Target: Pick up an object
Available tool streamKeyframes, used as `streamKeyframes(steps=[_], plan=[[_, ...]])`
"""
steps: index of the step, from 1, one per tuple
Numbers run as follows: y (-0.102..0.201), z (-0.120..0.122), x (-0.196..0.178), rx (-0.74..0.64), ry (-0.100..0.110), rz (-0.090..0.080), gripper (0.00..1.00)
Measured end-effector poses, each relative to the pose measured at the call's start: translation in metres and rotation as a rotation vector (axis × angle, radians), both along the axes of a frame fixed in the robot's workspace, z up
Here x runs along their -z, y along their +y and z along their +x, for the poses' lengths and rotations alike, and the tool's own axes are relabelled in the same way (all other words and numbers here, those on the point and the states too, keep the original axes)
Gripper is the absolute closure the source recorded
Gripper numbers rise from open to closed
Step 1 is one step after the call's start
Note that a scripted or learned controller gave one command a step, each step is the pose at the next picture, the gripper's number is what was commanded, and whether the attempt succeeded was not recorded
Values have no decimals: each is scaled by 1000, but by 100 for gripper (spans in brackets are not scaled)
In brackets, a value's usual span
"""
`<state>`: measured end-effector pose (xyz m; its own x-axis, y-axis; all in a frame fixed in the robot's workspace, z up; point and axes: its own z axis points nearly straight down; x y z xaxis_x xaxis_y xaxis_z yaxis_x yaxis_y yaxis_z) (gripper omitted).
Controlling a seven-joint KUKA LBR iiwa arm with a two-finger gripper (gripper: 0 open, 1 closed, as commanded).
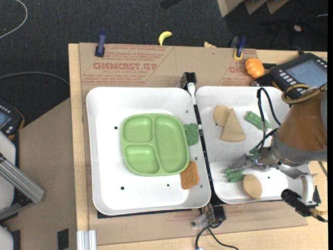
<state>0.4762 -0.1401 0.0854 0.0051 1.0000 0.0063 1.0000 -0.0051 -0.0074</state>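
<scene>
The right bin (225, 196) holds a tan wedge (232, 129) lying over a tan rounded piece (220, 114), and a green strip (254, 120) toward the back. At the front lie a small green piece (235, 176) and a round tan piece (253, 186). My gripper (234, 167) reaches in from the right, low over the bin's front part. Its tip is just above the small green piece and left of the round tan piece. Nothing is visibly held. The arm's orange band (307, 126) hides the bin's right side.
The left bin (104, 139) carries a green divided plate (155, 144), an orange-brown piece (189, 175) and a green piece (191, 133) by the shared wall. Outside the bins are an orange ball (254, 66), a yellow banana (165, 36), blue clamps (100, 44) and a pendant (304, 72).
</scene>
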Motion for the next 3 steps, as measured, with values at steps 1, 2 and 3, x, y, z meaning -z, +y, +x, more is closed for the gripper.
streamKeyframes(steps=[1, 2, 3], plan=[[17, 4, -377, -8, -29, -11, 0], [66, 1, -203, -8, 10, -2, 0], [14, 9, -13, 0, 7, -5, 0]])
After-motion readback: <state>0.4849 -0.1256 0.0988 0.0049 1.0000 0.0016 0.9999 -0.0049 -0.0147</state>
